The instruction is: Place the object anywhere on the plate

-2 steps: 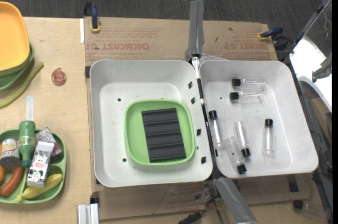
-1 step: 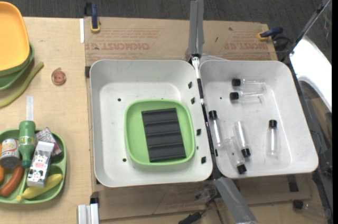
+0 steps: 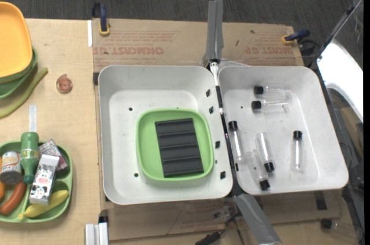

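Camera view, bench inventory.

1. Green plastic plate (image 3: 147,128), rounded-square, raised rim; sits in the left white bin (image 3: 115,93), roughly central.
2. Dark grey ribbed rectangular block (image 3: 180,147), four raised bars, matte; lies on the plate's middle. Material hard to make out.
3. Clear tubular vials with black caps (image 3: 265,151), six counted, lying loose and scattered in the right white bin (image 3: 312,99). Their transparent bodies are faint against the white floor, so outlines are uncertain; two near the front edge lie close together.
4. Gripper: state cannot be told.
5. Grey metal bar (image 3: 215,30), upright behind the seam where the bins meet.
6. Brown cardboard sheet (image 3: 136,41) under both bins; red printing upside down, reading "CHEMCAST GP". Held by clamps (image 3: 101,21) at its back edge.
7. Yellow plastic dish (image 3: 11,36), stacked on green ones, cut off at the left edge.
8. Green compartment tray (image 3: 65,192), front left, holding toy food, including a green bottle (image 3: 29,151); package labels too small to read.
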Available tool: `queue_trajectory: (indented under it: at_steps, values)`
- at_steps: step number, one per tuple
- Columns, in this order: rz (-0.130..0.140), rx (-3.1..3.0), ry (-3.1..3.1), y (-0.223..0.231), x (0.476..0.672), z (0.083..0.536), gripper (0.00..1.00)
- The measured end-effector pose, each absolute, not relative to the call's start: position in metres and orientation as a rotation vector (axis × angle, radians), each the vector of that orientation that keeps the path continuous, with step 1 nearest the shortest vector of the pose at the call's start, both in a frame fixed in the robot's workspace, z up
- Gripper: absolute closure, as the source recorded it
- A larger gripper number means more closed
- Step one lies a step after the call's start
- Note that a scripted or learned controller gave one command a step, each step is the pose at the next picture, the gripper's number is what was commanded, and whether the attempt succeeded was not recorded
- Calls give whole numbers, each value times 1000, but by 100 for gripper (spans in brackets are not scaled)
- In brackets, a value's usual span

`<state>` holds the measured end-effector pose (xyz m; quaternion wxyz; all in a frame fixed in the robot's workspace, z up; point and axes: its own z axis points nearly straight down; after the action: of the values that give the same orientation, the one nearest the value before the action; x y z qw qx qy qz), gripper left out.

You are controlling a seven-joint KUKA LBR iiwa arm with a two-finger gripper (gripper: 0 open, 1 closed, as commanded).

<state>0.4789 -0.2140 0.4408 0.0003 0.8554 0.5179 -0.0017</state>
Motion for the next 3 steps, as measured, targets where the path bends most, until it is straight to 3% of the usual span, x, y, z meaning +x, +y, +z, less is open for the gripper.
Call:
queue_trajectory:
  at_steps: [3]
  values:
    - [-3,2960,1049,-217,478,442,0]
